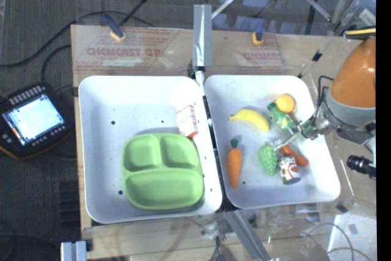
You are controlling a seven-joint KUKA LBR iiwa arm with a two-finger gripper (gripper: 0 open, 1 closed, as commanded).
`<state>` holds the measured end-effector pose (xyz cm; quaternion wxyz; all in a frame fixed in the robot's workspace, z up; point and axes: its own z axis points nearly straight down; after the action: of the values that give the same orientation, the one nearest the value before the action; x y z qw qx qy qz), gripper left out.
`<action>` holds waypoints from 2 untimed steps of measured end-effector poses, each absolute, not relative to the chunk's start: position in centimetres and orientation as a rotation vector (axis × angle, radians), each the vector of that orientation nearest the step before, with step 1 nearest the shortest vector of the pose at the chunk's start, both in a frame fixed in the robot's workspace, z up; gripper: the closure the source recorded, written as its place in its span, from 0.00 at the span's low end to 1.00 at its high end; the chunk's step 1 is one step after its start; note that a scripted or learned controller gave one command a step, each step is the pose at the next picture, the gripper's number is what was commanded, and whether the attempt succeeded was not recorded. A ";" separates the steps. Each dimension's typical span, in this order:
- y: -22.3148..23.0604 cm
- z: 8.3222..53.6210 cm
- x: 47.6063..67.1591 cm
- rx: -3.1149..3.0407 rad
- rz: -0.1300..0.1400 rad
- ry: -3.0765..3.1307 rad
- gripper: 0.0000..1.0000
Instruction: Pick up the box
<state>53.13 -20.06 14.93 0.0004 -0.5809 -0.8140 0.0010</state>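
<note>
Left bin: your tray sits low, the box just above its right corner by the divider; right bin: carrot, banana, then the gripper over the clutter; jaws, can't tell.

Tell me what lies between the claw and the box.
In the camera view, the banana and the two bins' adjoining rims lie between the claw in the right bin and the box at the left bin's right wall.
</note>
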 end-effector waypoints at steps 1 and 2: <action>-20.0 9.0 57.6 -1.681 -0.002 -2.666 0.00; -21.1 9.0 63.7 -2.112 -0.004 -2.327 0.00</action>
<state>63.73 -21.06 9.04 -0.0005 -0.6721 -0.7405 -0.0012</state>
